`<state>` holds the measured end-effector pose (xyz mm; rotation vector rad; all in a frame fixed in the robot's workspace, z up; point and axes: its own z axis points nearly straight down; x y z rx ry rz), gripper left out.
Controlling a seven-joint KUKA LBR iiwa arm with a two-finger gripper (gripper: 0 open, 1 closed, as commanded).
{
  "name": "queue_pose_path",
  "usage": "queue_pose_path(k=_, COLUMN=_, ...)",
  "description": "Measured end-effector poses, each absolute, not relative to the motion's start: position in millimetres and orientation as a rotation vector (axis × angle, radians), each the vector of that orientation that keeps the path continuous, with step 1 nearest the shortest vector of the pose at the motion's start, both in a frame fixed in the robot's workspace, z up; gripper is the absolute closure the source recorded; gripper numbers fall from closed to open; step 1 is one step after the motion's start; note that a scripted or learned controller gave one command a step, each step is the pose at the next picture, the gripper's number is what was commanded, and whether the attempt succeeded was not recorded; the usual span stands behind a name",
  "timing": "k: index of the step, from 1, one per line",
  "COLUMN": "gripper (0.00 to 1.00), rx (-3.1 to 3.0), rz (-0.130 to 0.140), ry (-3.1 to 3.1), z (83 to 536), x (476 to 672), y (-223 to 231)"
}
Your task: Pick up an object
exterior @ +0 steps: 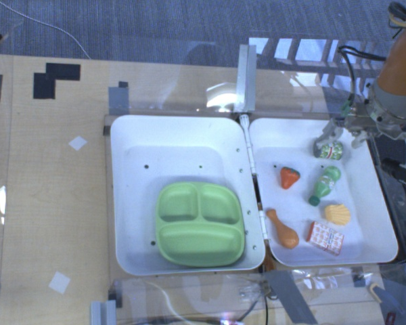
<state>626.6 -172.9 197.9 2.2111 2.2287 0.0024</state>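
Observation:
My gripper hangs over the far right corner of the right bin, and its two fingers stand spread apart. A small grey can with a green and red label lies just below the left finger; nothing shows between the fingers. Further forward in the same bin lie a red strawberry, a green bottle, a yellow ridged piece, an orange drumstick and a red and white box.
The left bin holds a green divided plate in its near half. A metal post stands at the back between the bins. The arm's orange band and cables rise at the right edge.

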Motion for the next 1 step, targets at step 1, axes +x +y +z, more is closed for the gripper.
queue_pose_path(k=1, gripper=0.00, rx=1.814, rz=-0.004, ry=2.564, z=88.6, x=670.0, y=-173.2)
